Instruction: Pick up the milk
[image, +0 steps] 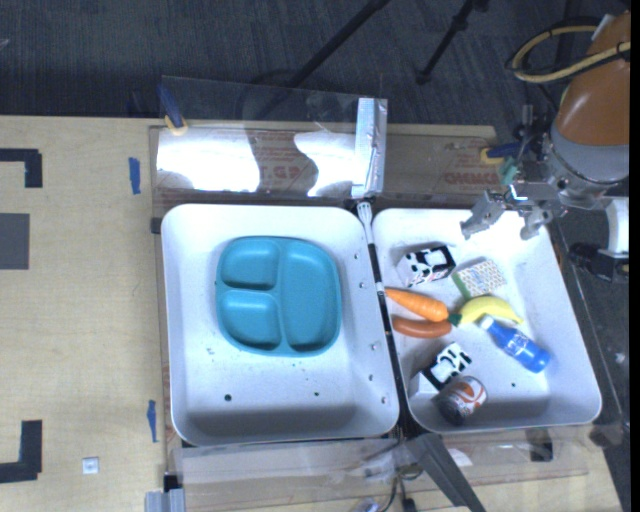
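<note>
No lettering can be made out anywhere on the bench. Faint reddish print runs along the cardboard strip (450, 177) behind the bins, at upper centre of the frame, too blurred to read. The black-and-white cow-patterned milk carton (428, 264) and the blue bottle (516, 343), in the right bin (570, 300), carry labels too small to decipher.

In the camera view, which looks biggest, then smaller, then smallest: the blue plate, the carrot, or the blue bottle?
Largest to smallest:
1. Blue plate, by far.
2. Carrot and blue bottle: these look about alike, so I won't rank them.
</note>
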